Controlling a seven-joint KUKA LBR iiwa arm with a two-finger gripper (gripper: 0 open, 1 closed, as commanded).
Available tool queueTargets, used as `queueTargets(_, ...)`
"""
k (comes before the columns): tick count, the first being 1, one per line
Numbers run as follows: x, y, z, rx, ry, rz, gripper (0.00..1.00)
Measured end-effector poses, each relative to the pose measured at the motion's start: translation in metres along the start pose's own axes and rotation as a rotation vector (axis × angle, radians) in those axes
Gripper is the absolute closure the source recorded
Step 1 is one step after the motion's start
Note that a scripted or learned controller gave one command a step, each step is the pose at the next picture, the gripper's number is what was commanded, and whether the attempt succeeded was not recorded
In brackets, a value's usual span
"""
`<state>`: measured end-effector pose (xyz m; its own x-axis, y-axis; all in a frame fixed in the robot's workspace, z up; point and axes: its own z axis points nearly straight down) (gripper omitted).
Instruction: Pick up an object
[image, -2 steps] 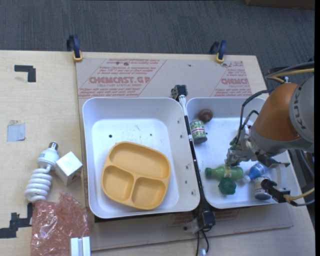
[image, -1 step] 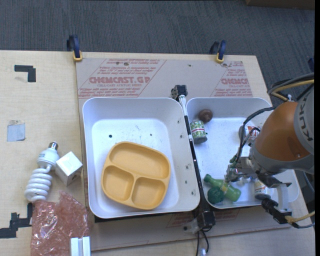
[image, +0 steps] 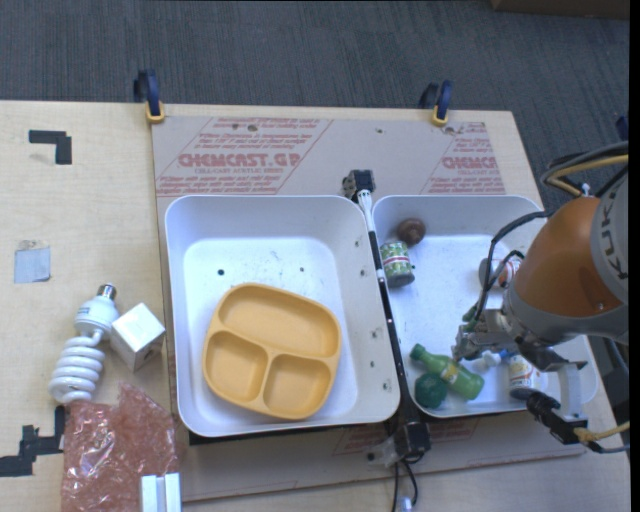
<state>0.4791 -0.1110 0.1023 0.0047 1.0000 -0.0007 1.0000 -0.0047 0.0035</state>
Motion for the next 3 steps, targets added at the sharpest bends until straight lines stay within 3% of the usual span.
queueTargets(1,0.086,0.000,-0.090,0.002,0.000,-0.005,1.00)
queueTargets(2,0.086,0.000,-0.090,0.001,0.000,-0.005,0.00)
queueTargets(3,0.014,0.080,0.010,0.003,-0.001,-0.003,0.00)
